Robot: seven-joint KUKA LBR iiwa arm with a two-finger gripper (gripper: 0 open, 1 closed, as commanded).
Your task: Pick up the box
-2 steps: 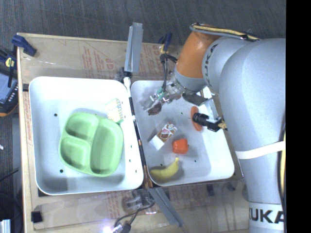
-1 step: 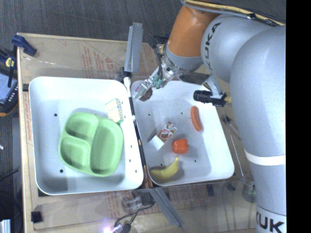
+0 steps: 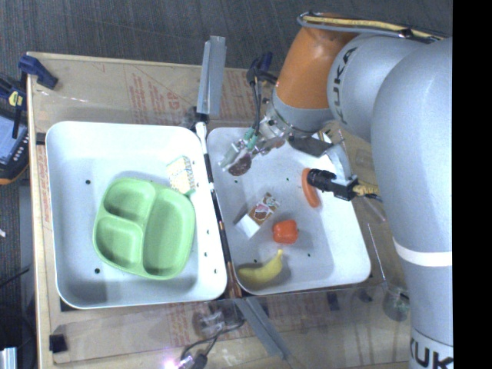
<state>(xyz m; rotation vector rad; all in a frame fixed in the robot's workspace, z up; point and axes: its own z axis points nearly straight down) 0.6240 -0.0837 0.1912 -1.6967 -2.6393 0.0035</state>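
So the arm (image 3: 384,91) takes up the whole right side, a fat smooth grey tube with the orange band curving over the top, bent down so the wrist hangs over the far left corner of the right bin (image 3: 338,271). The gripper (image 3: 240,158) sits low there, just inside the bin's far wall and close to the divider between the bins. Can't tell how the fingers are set, that end is a dark blurry cluster from this angle.

The plywood surface (image 3: 115,83) carries both bins; bare wood shows along its far and left edges. The left bin (image 3: 69,152) is glossy white with rounded corners, and a light green divided plate (image 3: 144,229) lies flat in its middle. A small pale packet (image 3: 180,174) leans by its right wall.

The right bin is more crowded: a yellow banana (image 3: 263,269) lies against the near wall, an orange-red tube-shaped thing (image 3: 309,187) sits toward the right, and a small red blocky item (image 3: 284,231) is near the middle. The box (image 3: 257,215), small, white with a printed reddish face, lies tilted mid-bin, just left of the red item and apart from the gripper, with open white floor between them.
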